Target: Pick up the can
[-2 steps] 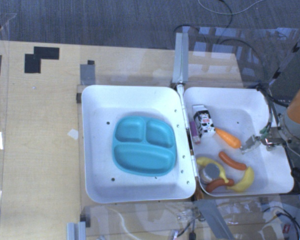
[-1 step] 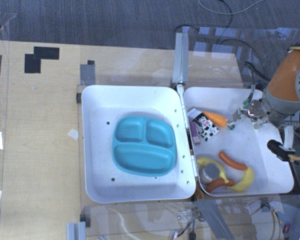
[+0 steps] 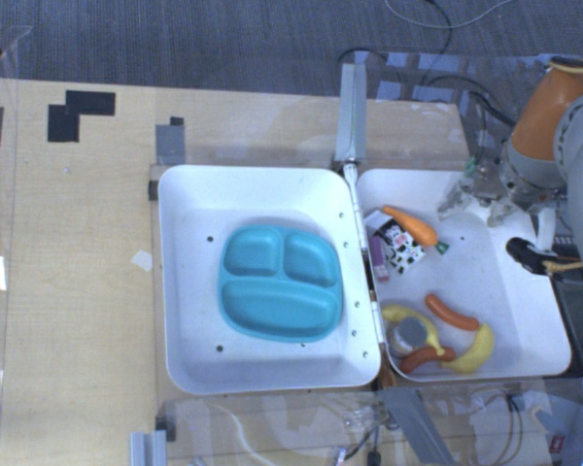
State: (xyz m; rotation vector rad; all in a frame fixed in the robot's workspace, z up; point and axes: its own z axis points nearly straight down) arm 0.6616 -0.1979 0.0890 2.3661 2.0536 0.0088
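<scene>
Half the can (image 3: 407, 335) hides among bananas (image 3: 463, 349) and sausages (image 3: 451, 312).

A pale, matt wood grain is shown by the tabletop (image 3: 78, 260). Smooth white plastic with a soft sheen is seen in both bins (image 3: 189, 289). The blue tray (image 3: 280, 282) looks like glossy plastic. A dull grey metal top is borne by the can (image 3: 408, 335). The banana (image 3: 471, 349) appears smooth and plastic.

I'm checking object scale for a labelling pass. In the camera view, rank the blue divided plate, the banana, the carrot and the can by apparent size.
1. Blue divided plate
2. Banana
3. Carrot
4. Can, partly hidden among the toys, so its rank below the carrot is unsure.
</scene>
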